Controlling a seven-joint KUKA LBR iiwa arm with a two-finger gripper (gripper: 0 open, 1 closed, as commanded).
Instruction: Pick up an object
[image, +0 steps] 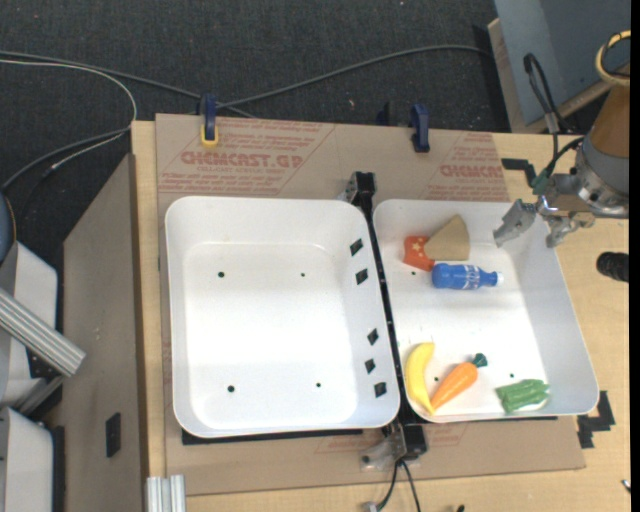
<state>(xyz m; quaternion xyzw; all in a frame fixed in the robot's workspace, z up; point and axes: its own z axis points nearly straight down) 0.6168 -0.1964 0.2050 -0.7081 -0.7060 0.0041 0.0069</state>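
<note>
White plastic bins sit side by side on the bench; the left bin (265, 310) carries no loose items, and the right bin (560, 310) holds everything you could pick. Your gripper (535, 225) hangs at the upper right of the frame, over the far right corner of the right bin. Its two fingers stand spread apart, nothing between them.

Nearest candidate: the blue bottle (463, 277). It lies to the left of the gripper and slightly lower in the frame, near but not under it. Its long axis runs almost level across the picture, the cap end pointing right, toward the gripper. The fingers appear to be spread along much the same left-right line, so in my judgement you need a wrist turn before descending, otherwise the fingers straddle the length and not the width.

Crowding to note: an orange-red block (417, 251) lies just beside the bottle's left end, and a tan wedge (450, 238) touches or nearly touches that block, just above the bottle. I cannot tell whether the wedge touches the bottle.

Well apart, along the lower edge of the right bin: a yellow banana (419, 374) standing roughly upright in the frame, a carrot (455, 383) slanting against it, and a green item (523, 395) alone at the lower right. These lie much further from the gripper, straight down the frame.
</note>
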